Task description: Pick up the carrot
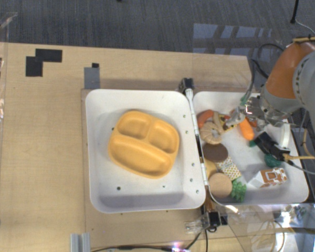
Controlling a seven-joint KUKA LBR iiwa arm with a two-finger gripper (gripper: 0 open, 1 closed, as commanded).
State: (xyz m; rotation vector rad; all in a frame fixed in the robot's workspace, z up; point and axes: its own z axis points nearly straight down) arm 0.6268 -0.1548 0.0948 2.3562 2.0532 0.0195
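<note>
The carrot, a short orange piece, is in the right bin near its upper middle. My gripper hangs right over it, coming in from the right under the grey wrist with its orange band. The carrot's upper end sits directly below the gripper's tip, and I cannot tell whether the two touch. The carrot looks close to the bin floor.
The left bin holds a yellow divided plate. Left of the carrot lie a red-orange toy, a pale round cookie, a brown disc, a tan round and a green broccoli. A patterned white carton sits lower right.
</note>
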